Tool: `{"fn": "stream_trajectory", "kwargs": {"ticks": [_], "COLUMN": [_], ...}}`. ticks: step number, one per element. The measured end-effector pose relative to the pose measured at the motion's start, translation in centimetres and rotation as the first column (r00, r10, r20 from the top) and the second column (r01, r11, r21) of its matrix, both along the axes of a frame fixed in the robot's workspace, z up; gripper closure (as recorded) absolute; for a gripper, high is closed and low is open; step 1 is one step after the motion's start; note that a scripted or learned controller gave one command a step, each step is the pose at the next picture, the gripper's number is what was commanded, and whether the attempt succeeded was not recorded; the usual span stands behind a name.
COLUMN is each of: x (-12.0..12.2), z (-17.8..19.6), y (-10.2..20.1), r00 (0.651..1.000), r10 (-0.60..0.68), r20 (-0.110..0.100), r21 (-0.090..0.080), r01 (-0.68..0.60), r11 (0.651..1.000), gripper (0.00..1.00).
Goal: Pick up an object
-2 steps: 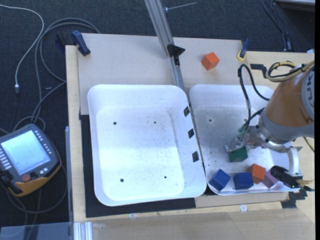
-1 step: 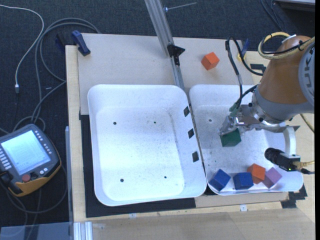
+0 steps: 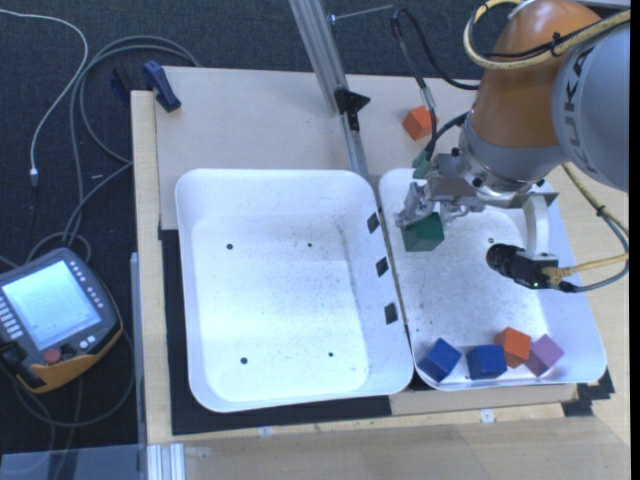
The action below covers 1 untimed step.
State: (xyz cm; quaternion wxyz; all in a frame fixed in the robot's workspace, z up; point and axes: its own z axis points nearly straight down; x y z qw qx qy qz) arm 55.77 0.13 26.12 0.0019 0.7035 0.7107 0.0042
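My gripper hangs over the left part of the right bin, close to the wall it shares with the left bin. A dark green block sits between its fingers, and the gripper is shut on it. The block looks lifted slightly off the bin floor. The grey arm with its orange band reaches in from the upper right and hides the back of this bin.
Along the right bin's front edge lie two blue cubes, an orange cube and a purple cube. Another orange cube rests on the bench behind the bins. The left bin lies beside it. A metal post rises at the back.
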Motion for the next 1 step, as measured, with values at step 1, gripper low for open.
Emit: {"fn": "stream_trajectory", "kwargs": {"ticks": [1], "x": [4.31], "z": [-3.54], "y": [3.79], "r00": [1.0], "r10": [-0.005], "r20": [-0.007], "r21": [-0.003], "r01": [0.005], "r11": [1.0], "gripper": [1.0]}}
